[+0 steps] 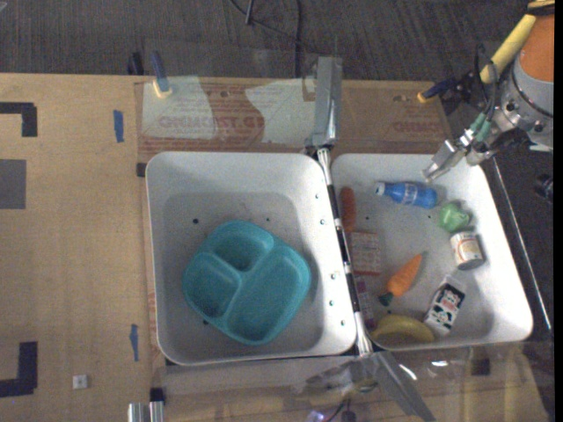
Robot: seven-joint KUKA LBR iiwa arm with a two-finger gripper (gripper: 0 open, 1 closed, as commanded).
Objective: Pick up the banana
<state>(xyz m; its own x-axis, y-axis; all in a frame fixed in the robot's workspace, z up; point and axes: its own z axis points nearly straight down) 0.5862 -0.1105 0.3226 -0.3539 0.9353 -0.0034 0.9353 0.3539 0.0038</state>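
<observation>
The yellow banana [403, 328] lies flat in the right bin [510, 280], against its front wall and near the front left corner. A small black-and-white carton [446, 308] touches its right end. An orange carrot [405, 275] lies just behind it. My gripper [444, 161] hangs over the bin's back edge at the upper right, pointing down and left. It is far from the banana, just right of a blue bottle [407, 193], and nothing shows held in it.
The right bin also holds a green object [454, 215], a small jar [466, 249], a brown sausage [347, 209] and a flat packet [365, 251] along its left wall. A teal divided plate [248, 280] lies in the left bin [176, 192].
</observation>
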